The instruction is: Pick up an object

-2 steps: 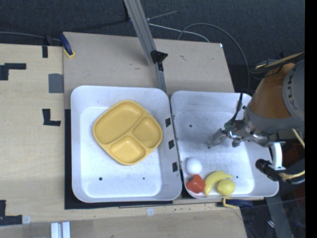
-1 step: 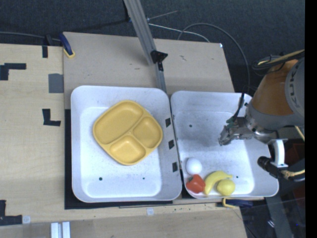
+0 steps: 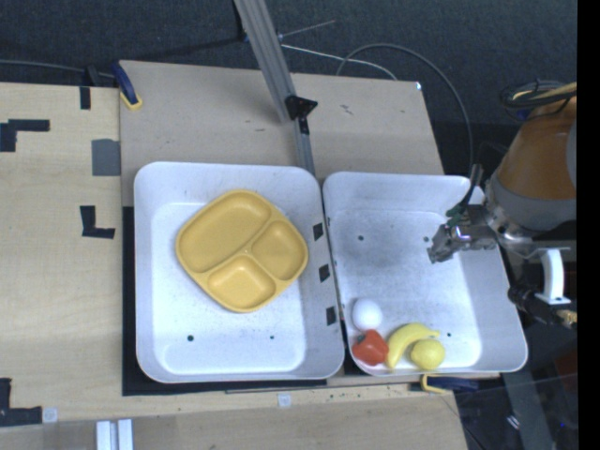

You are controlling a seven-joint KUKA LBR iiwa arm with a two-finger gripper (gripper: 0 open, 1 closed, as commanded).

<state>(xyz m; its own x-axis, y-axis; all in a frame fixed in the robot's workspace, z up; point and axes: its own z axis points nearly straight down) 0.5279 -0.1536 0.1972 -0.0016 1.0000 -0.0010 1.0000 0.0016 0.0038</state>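
Observation:
Several small objects lie in the near left corner of the right bin [image 3: 394, 223]: a white egg [image 3: 367, 312], a red piece [image 3: 372, 347], a yellow banana [image 3: 405, 338] and a round yellow fruit [image 3: 427, 353]. My gripper [image 3: 443, 246] hangs over the right side of this bin, up and to the right of those objects and well apart from them. Nothing shows between its tips. The arm comes in from the right with its orange band [image 3: 539, 157] above the wrist.
A yellow three-compartment plate [image 3: 242, 249] lies in the left bin [image 3: 164, 345]. A grey metal pole [image 3: 267, 45] slants down to the seam between the bins. Cables run across the bench behind the right bin.

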